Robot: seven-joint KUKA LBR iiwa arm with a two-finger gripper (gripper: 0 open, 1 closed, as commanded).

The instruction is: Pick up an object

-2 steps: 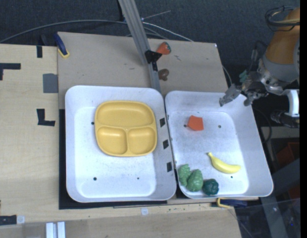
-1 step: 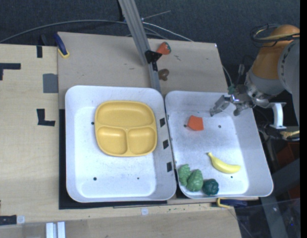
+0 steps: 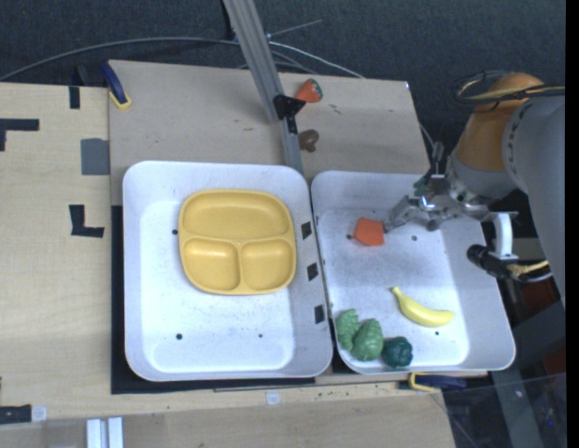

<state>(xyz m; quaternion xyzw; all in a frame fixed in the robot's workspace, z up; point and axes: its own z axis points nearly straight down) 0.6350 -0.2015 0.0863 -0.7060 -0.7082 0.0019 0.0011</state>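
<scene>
Camera view showed the gripper (image 3: 408, 215) low in the right bin (image 3: 476, 292), just right of the orange block (image 3: 369, 232); finger spread could not be told.

A yellow divided tray (image 3: 238, 240) sits in the white left bin (image 3: 149, 278); the white right bin (image 3: 476, 329), speckled with dark flecks, holds an orange block (image 3: 369, 232), a yellow banana (image 3: 422, 308), a green leafy piece (image 3: 360, 335) and a dark teal piece (image 3: 397, 352). The surface (image 3: 47, 297) is pale wood marked with black tape; the arm (image 3: 528, 147) is grey with an orange band.
</scene>
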